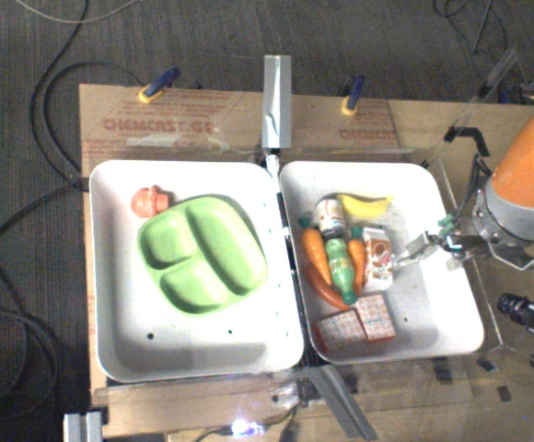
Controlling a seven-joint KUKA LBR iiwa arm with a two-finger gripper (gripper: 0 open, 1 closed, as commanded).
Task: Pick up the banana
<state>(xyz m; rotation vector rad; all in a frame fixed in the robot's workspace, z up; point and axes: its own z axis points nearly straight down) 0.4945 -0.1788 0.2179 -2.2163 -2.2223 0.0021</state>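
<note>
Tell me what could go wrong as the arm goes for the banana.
The banana lies against the right bin's back wall, touching a small can, so a grab may catch the can or hit the wall. The gripper sits nearer the carton and may knock it.

A robotics lab is shown: two white bins are set on a cardboard-covered bench, clamps are fixed along its edge, cables are trailed over grey carpet.
</note>
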